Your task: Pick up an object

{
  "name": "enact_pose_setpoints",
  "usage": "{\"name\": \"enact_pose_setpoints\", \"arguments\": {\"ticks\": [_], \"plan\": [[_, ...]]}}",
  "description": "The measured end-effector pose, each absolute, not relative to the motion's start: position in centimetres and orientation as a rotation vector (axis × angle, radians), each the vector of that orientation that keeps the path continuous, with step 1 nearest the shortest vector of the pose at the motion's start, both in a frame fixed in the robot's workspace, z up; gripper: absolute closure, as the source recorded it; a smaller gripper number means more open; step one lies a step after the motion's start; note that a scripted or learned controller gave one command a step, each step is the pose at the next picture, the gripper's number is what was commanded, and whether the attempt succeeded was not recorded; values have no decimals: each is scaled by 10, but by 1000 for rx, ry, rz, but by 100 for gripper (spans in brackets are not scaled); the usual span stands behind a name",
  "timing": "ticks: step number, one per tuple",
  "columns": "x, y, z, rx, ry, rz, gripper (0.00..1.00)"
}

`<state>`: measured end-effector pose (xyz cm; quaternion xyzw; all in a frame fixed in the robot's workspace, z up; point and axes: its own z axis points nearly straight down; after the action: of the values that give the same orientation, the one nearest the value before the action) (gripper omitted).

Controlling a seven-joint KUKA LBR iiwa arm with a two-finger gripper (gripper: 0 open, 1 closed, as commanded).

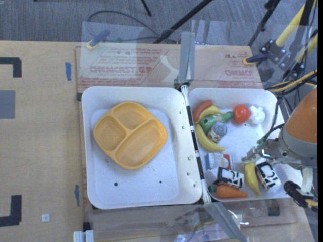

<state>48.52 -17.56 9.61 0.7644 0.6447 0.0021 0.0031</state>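
Gripper (261, 158) hangs low over the near right part of the right bin (270, 101), at the end of the grey arm (299, 141) that reaches in from the right; whether it is released or clenched cannot be told from this slant, and nothing can be seen held in it.

Closest to it, just toward the camera, lie a black-and-white block (268, 177) and a short yellow piece (251, 178), side by side and touching or nearly so. The yellow piece has its long axis running away from the camera with a slight lean. In my judgement either could be the pick, and the move turns on a short drop toward the near edge rather than any sideways travel.

Further left sit a second black-and-white toy (229, 177), a carrot (230, 191) lying along the near wall, and a small carton (218, 160); beyond them are a banana (208, 140) curving along the left side, a grey round thing (218, 131), a green toy (214, 119), a red pepper (202, 108), a tomato (241, 113) and a white lump (258, 115) at the far wall.

The left bin (96, 185) holds a yellow divided plate (130, 134), well apart from the arm; both bins rest on the worktop (35, 150).
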Motion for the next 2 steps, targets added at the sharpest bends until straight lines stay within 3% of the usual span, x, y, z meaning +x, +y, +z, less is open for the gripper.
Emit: {"name": "enact_pose_setpoints", "arguments": {"ticks": [1, 2], "plan": [[484, -174, 92, 2250, 2169, 8, 100], [479, -128, 201, 2186, 2262, -6, 100]]}}
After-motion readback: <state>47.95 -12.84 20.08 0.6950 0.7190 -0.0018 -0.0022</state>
